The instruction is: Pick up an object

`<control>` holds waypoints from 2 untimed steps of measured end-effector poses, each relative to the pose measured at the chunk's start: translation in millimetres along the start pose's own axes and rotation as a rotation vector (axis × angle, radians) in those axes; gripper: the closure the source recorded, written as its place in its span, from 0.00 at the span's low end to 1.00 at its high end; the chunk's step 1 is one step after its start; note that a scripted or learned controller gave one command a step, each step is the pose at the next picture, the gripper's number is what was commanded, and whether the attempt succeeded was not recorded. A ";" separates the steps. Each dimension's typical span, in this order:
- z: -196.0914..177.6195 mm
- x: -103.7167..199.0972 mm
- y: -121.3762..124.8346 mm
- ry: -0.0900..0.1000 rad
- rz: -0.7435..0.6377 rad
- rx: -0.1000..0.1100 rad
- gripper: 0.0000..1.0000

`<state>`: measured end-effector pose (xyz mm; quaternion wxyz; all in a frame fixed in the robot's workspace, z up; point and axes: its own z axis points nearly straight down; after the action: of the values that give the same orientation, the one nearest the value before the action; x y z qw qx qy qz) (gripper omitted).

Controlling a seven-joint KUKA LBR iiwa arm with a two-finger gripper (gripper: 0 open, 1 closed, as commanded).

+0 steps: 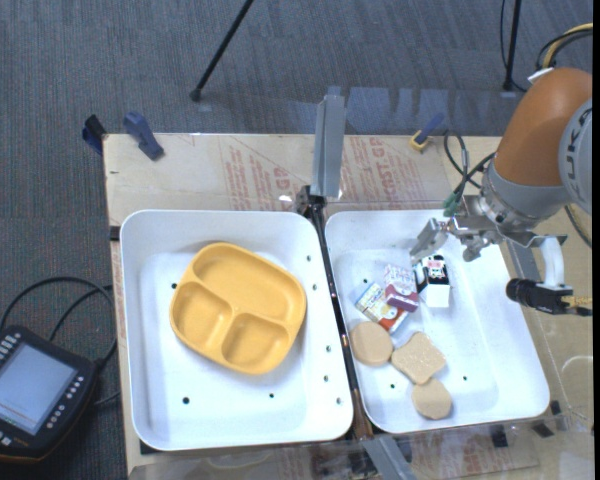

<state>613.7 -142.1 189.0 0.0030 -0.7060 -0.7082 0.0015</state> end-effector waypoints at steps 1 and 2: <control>92.9 -17.8 16.0 -0.006 0.021 -0.023 0.00; 87.5 -16.3 15.2 -0.002 0.021 -0.016 1.00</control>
<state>628.3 -158.2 101.3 -0.0033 -0.7133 -0.7008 -0.0032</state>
